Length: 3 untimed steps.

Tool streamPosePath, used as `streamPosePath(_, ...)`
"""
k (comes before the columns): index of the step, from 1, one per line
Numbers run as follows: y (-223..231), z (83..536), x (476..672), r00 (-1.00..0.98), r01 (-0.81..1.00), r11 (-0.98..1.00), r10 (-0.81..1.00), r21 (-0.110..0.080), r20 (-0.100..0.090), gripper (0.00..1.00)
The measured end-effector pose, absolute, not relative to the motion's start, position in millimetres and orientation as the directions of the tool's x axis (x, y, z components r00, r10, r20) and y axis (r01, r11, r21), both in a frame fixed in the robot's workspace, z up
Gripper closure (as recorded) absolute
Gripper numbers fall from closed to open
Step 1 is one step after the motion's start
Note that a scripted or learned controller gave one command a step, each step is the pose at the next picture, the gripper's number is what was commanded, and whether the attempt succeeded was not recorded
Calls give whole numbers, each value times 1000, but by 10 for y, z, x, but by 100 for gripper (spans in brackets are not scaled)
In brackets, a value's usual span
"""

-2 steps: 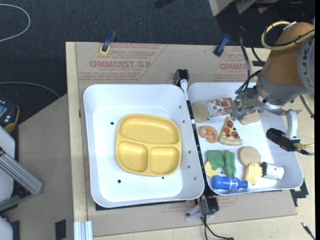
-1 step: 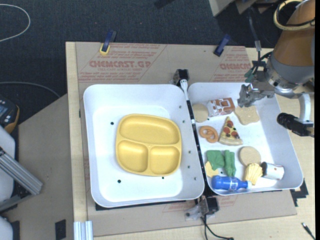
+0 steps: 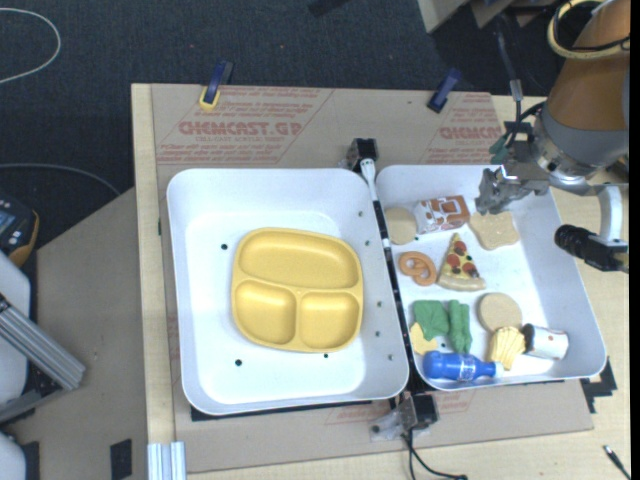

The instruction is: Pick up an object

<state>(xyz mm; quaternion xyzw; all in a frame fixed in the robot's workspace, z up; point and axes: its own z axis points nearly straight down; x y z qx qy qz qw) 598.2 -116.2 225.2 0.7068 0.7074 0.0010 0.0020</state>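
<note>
Brown board (image 3: 300,118) prints "CHEMCAST" | jaws (image 3: 493,193) over toast (image 3: 495,231)

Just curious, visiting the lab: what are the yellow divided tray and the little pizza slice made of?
The yellow tray looks like moulded plastic with a smooth, slightly glossy finish: soft highlights run along its rounded compartment ridges. The pizza slice seems to be toy food, probably plastic or rubber, judging by its flat, bright colours; its finish is too small to tell.
</note>
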Motion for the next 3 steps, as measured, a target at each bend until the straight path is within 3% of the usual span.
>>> streamPosePath(1, -610, 2172, 5797, -5, 1000, 5, 1000, -4, 4, 100)
streamPosePath(2, -75, 2291, 5480, -6, 1000, 6, 1000, -4, 4, 100)
streamPosePath(3, 73, 2209, 5415, -2, 1000, 2, 1000, -4, 1, 100)
